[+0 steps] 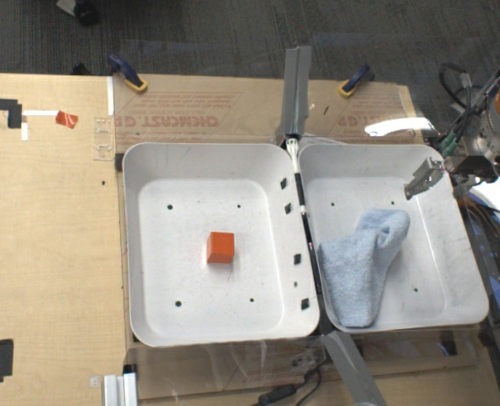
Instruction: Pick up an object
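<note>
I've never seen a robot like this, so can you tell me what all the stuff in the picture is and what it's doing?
You are looking down from a camera fixed above a bench. On the bench sit two shallow white trays, called bins, side by side. The left bin has a small orange block lying in the middle. The right bin has a light blue cloth, crumpled in a long heap. The robot is an arm that reaches in from the right side of the picture. At its tip is a claw with two fingers, which hangs over the far right part of the right bin, above and beside the cloth. Nothing is between its fingers, so it holds nothing. Its job is to pick something up.
</note>
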You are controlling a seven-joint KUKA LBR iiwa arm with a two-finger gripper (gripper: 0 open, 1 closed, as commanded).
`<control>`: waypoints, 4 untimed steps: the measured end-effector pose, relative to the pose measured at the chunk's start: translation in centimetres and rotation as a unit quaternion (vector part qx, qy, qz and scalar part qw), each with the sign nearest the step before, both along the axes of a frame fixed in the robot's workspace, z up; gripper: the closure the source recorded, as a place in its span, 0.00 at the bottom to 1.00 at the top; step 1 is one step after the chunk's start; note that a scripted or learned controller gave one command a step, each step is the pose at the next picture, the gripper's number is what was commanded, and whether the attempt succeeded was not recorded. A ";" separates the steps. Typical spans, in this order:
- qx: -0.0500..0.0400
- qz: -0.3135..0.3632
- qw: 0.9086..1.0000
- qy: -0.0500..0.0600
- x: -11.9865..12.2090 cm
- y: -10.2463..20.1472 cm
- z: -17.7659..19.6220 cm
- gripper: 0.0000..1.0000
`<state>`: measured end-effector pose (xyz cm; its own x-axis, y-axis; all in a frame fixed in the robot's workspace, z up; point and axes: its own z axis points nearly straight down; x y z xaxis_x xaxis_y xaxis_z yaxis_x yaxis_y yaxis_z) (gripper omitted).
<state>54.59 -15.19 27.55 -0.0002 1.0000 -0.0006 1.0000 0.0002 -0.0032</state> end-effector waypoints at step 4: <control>-0.001 0.018 1.000 -0.003 4.7 -0.2 -18.2 0.00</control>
<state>59.25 -15.41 9.30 -0.0361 0.9993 -0.0030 0.9993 0.0361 0.0023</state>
